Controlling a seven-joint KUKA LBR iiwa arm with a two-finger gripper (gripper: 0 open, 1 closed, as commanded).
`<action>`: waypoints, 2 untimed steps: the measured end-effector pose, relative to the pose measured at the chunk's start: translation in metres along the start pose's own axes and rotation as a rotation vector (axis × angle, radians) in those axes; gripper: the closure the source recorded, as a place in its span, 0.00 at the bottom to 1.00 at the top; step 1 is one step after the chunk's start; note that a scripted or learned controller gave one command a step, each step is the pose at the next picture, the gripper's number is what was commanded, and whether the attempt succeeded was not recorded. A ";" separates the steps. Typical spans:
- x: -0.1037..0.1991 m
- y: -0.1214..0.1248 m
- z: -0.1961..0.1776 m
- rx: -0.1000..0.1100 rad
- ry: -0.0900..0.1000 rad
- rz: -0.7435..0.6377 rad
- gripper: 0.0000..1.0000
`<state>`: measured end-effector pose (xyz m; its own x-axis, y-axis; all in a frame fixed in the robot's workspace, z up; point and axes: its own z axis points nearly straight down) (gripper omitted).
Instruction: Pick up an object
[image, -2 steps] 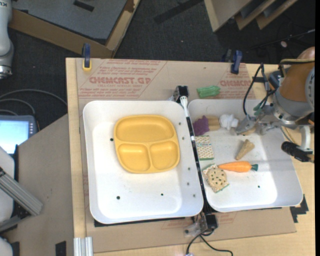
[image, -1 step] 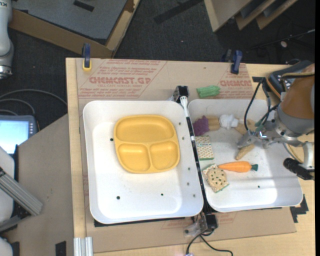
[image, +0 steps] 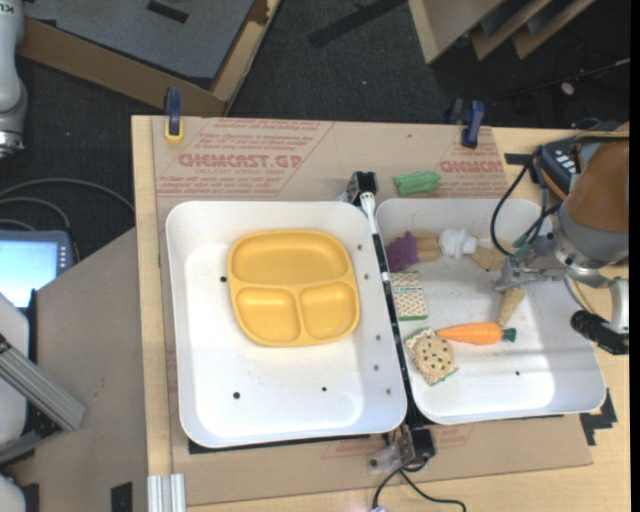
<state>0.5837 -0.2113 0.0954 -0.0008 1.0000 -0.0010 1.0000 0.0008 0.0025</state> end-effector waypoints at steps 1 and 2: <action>0.061 0.005 0.007 -0.003 -0.002 -0.004 1.00; 0.128 0.031 -0.097 -0.012 0.002 -0.008 1.00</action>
<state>0.6139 -0.0834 0.1924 -0.0084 1.0000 0.0007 0.9999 0.0084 0.0144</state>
